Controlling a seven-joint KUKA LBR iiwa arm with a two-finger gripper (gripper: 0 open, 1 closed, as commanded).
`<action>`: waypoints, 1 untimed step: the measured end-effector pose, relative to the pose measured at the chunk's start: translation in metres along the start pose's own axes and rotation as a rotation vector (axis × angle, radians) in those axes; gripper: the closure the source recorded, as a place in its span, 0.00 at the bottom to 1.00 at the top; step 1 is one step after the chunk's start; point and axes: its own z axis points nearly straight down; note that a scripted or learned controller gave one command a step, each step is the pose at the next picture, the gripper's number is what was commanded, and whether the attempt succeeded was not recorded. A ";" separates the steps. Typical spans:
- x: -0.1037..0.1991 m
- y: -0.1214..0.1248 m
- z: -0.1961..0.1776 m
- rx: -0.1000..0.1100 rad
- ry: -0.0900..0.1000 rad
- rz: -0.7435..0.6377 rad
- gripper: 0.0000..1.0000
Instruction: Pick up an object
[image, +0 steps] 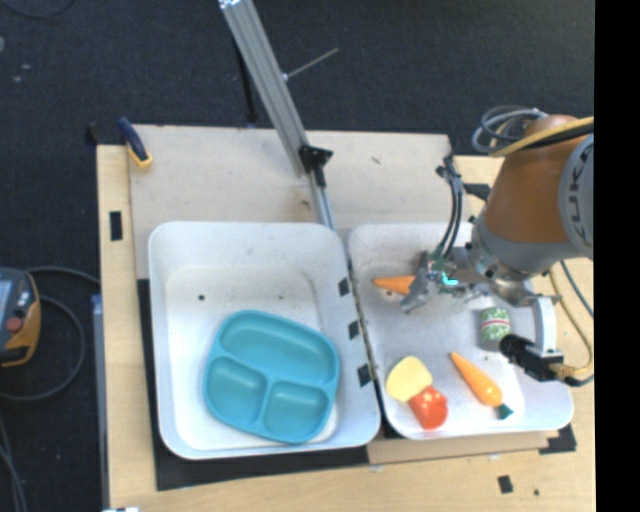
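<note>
A: Hovering tool (432, 280) in right bin (545, 410), beside orange piece (393, 284); jaw state unreadable.
B: Could miss or nudge piece toward wall; nothing seen gripped.

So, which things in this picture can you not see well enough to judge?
- The hand, camera view: small and blurred under the arm's wrist; its hold on the small orange piece beside it cannot be judged.
- Green-and-white can, camera view: label too small to read, the arm covers its upper part.
- Right bin, camera view: the arm hides part of its far right floor.
- Device at the left edge: cut off by the frame.
</note>
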 end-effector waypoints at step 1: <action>0.000 0.001 -0.001 -0.002 0.000 0.000 0.00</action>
